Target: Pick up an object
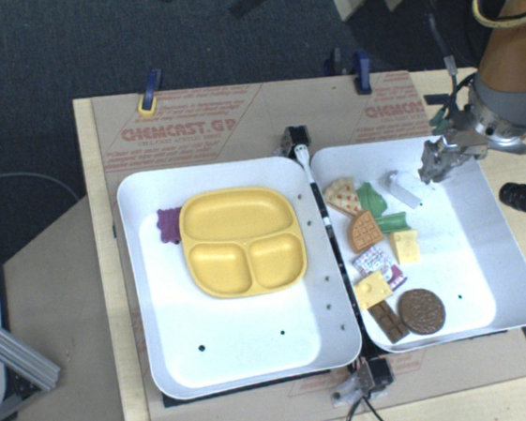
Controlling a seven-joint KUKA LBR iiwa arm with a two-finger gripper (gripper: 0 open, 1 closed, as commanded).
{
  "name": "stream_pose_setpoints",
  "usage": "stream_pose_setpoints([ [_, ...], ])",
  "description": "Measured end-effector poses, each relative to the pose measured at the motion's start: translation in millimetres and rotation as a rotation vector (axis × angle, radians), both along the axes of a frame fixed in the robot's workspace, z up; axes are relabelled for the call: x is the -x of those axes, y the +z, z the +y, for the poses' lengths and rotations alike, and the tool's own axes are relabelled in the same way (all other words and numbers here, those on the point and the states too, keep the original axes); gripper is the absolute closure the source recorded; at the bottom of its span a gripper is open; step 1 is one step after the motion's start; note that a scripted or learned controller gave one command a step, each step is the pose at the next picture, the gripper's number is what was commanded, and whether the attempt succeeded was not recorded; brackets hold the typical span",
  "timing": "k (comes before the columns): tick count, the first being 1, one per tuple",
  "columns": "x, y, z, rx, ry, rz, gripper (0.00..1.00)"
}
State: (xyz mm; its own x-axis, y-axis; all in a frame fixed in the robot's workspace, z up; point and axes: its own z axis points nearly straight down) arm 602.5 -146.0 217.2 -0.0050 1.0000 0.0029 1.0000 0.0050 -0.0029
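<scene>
The right bin point(494, 254) holds a cluster of play food along its left side: a cracker-like wedge point(341, 195), a brown waffle piece point(364, 231), green pieces point(375, 203), yellow cheese cubes point(406, 246) point(373, 290), a printed packet point(374, 260), a chocolate bar point(387, 321) and a round brown cookie point(422, 310). A small white piece point(403, 190) lies near the bin's back. My gripper point(434, 167) hangs over the back right of this bin, just right of the white piece, with nothing visibly in it.
The left bin point(164, 339) carries a yellow divided tray point(243, 239) with a purple item point(167, 224) at the tray's left edge. Clamps point(147, 97) point(361, 71) hold the cardboard base at the back. The arm's orange band point(510, 59) rises at the right.
</scene>
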Motion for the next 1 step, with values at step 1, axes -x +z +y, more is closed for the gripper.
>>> stream_pose_setpoints([
  [1,7.8,-7.1,54.5,0.000,0.001,0.001,1.00],
])
